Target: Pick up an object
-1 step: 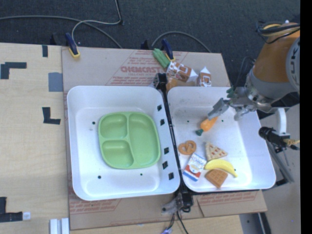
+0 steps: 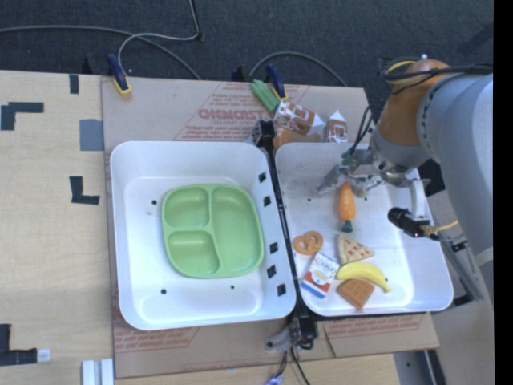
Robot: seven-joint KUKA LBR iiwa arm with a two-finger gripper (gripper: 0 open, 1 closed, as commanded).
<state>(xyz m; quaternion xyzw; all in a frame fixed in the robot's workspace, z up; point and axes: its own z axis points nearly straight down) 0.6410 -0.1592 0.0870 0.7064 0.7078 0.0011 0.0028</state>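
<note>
My gripper (image 2: 346, 183) hangs over the back of the right bin (image 2: 417, 283), its grey fingers (image 2: 327, 186) spread open. An orange carrot (image 2: 345, 205) lies on the bin floor just in front of them, its top end reaching up between the fingertips. Whether the fingers touch it I cannot tell. Toward the bin's front lie a pretzel (image 2: 307, 241), a tan wedge (image 2: 353, 251), a banana (image 2: 363, 275), a brown cookie (image 2: 355, 293) and a small red-and-blue carton (image 2: 320, 276).
A green divided plate (image 2: 213, 229) lies in the left bin (image 2: 128, 239). Behind the bins, on the cardboard, sit snack packets (image 2: 296, 119), a green item (image 2: 264, 95) and a blue clamp (image 2: 119, 74). The black divider (image 2: 276, 215) runs between the bins.
</note>
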